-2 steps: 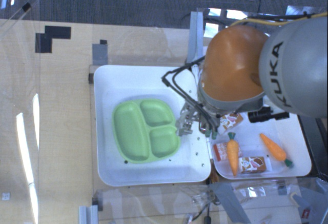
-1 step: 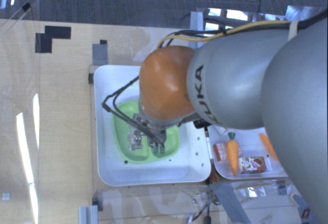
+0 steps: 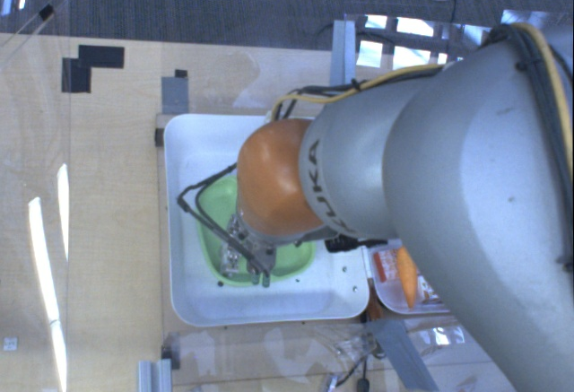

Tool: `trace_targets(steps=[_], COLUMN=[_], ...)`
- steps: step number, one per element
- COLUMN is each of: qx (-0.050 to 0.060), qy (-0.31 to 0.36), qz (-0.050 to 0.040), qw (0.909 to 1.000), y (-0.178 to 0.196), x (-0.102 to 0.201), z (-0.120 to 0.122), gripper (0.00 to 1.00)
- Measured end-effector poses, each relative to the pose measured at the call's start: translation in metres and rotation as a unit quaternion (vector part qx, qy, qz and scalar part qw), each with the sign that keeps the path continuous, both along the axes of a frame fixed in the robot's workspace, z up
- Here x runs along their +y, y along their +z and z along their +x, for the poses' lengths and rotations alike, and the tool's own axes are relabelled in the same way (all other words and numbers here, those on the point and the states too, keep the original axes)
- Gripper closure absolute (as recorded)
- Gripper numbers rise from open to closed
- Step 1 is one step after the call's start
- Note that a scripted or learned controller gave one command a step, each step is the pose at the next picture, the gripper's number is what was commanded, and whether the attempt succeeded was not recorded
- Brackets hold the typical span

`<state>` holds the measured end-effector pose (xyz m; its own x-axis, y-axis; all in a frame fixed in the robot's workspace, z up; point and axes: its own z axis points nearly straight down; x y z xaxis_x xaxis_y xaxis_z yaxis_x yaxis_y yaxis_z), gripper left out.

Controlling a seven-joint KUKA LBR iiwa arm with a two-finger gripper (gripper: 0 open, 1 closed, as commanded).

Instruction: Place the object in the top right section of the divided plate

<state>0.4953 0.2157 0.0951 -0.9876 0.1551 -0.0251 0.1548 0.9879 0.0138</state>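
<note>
Hovering over the light-green divided plastic plate [image 3: 213, 238] in the left shallow white bin [image 3: 179, 202].
The grey two-finger hand [image 3: 244, 263] hangs low; its grip I cannot tell, so the next move calls for confirming the section.

Green plate [image 3: 213, 238] mostly under the arm [image 3: 430, 175]
</note>
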Motion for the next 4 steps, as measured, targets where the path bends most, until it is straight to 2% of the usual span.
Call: trace_targets(steps=[1, 2, 4], qx=[-0.001, 0.009, 0.001], qy=[-0.046, -0.031, -0.03], qz=[0.0052, -0.0033, -0.0003], qw=[0.9989, 0.9995, 0.9995], y=[0.001, 0.091, 0.114], x=[-0.061, -0.14, -0.137], z=[-0.001, -0.005, 0.0], gripper=[1.0, 1.0, 1.0])
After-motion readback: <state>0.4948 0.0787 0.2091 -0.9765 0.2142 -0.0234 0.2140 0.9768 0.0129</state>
